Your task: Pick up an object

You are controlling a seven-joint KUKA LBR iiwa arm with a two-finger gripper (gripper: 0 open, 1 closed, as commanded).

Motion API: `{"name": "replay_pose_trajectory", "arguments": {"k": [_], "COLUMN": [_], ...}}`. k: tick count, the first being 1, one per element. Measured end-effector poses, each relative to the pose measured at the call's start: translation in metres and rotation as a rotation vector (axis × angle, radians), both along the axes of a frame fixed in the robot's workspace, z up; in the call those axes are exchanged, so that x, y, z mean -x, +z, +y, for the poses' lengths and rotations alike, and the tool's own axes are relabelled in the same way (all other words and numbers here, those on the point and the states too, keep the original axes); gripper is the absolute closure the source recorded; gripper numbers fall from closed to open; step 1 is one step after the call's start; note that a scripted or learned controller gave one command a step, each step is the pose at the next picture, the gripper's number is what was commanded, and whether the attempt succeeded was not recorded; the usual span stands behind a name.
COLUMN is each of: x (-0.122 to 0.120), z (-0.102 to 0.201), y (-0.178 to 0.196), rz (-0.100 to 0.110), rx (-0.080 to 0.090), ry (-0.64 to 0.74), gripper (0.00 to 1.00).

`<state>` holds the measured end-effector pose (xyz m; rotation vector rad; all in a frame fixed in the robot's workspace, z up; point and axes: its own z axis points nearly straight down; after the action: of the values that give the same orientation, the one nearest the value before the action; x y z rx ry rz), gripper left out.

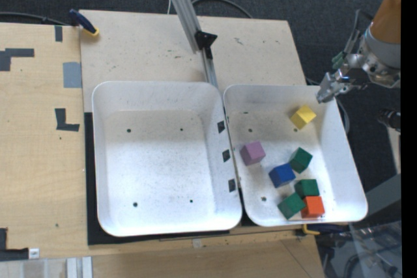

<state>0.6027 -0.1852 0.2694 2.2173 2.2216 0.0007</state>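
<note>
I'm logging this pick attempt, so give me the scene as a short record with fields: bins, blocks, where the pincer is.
bins: left bin and right bin, side by side
right bin contents: yellow block, purple block, blue block, orange block, three green blocks
cluster: blue, green and orange blocks crowd the near right part of the bin
pincer: over the right bin's far right rim, right of the yellow block
held: nothing seen in the pincer
</note>
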Motion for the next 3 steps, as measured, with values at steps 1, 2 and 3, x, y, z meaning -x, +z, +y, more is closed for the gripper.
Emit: {"name": "replay_pose_trajectory", "arguments": {"k": [1,2,3], "x": [-0.004,-0.016,-0.023], "z": [0.049,0.104,0.163], "y": [0.0,-0.019,-0.035], "rz": [0.006,0.008,0.009], "rx": [-0.003,-0.003,-0.003], "ry": [0.003,0.004,0.004], "gripper": [1.0,1.0,1.0]}}
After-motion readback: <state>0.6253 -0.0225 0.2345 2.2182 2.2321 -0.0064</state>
